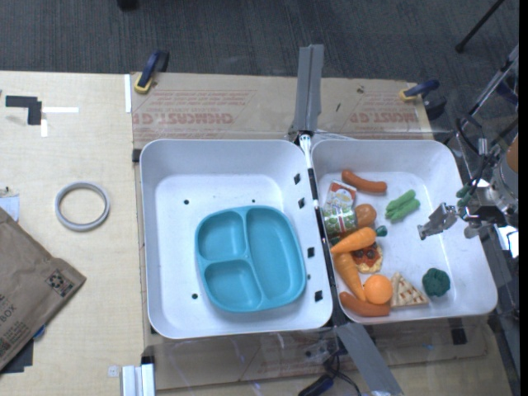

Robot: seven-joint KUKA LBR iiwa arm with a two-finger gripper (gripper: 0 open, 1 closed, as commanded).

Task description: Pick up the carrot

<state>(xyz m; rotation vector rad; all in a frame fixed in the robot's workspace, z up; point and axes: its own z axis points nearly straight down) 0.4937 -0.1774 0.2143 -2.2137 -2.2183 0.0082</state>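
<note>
The carrot (353,240), orange with a green stub at its right end, lies slanted in the middle of the right bin (452,168), on a heap of toy food. A second orange tapered piece (350,275) lies just below it. My gripper (455,221) hangs over the right side of that bin, about a hand's width to the right of the carrot and apart from it. It is open and there is nothing between its fingers.
Around the carrot lie a sausage (364,182), green beans (402,205), a printed packet (338,214), a pizza slice (368,258), an orange ball (378,289), a waffle wedge (406,291) and broccoli (436,282). The left bin (165,221) holds a blue divided plate (250,258).
</note>
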